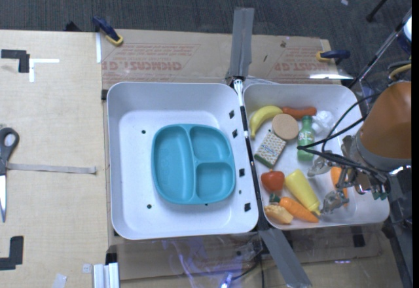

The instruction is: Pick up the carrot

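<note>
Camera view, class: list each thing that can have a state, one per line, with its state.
carrot: lying flat at the right bin's near edge, not held
gripper: low inside the right bin
green bottle: lying on its side
blue plate: flat in the left bin, compartments bare
banana: lying flat

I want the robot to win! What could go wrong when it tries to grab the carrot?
Two things might trip it up. The carrot lies squeezed between a yellow bottle and a piece of bread, so the gripper could bump or grab one of those instead. The carrot also sits close to the front wall of the right bin, so there may be little room to get around it.
</note>
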You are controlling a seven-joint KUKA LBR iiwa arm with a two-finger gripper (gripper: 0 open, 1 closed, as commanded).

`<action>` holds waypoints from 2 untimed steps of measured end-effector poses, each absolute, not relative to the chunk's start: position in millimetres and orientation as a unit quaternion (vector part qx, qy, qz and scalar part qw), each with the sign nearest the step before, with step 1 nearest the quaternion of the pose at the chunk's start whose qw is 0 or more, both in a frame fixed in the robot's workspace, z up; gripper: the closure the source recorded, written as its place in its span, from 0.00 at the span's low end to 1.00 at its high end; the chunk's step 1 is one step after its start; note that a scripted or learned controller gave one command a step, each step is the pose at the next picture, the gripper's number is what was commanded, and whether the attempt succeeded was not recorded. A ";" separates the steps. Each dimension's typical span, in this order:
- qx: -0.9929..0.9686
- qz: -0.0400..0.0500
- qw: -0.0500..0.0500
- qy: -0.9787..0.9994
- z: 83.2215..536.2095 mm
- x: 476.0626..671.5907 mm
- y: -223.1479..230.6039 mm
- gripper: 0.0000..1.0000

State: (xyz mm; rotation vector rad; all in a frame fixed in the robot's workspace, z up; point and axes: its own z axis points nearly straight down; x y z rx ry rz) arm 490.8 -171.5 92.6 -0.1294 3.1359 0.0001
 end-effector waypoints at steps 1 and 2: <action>-0.043 -0.001 0.004 0.999 102.7 493.5 -171.0 1.00; -0.043 -0.001 0.004 0.999 102.7 493.5 -171.0 0.00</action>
